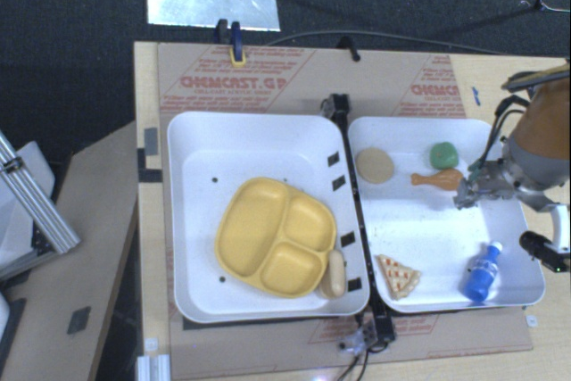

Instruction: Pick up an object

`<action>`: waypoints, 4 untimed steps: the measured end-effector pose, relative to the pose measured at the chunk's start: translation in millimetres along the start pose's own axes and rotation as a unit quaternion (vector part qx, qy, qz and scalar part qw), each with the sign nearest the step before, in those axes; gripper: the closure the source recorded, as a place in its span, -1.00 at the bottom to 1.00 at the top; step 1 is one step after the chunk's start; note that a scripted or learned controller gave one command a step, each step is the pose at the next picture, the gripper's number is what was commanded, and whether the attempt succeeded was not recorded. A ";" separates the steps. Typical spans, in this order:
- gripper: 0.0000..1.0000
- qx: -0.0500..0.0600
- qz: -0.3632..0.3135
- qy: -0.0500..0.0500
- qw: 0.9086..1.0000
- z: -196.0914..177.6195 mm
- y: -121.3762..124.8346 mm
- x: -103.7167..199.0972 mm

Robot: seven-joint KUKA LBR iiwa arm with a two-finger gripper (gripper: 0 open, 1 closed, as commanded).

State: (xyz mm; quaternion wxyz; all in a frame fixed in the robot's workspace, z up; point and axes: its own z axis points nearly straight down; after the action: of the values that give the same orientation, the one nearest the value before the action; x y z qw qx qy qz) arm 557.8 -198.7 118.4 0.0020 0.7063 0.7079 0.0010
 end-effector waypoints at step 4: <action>1.00 0.001 -0.003 0.001 1.000 -145.3 18.8 44.8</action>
State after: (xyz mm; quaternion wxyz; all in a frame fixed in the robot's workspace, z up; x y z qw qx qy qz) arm 575.9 -153.7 263.7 0.0004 0.7039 0.7103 0.0011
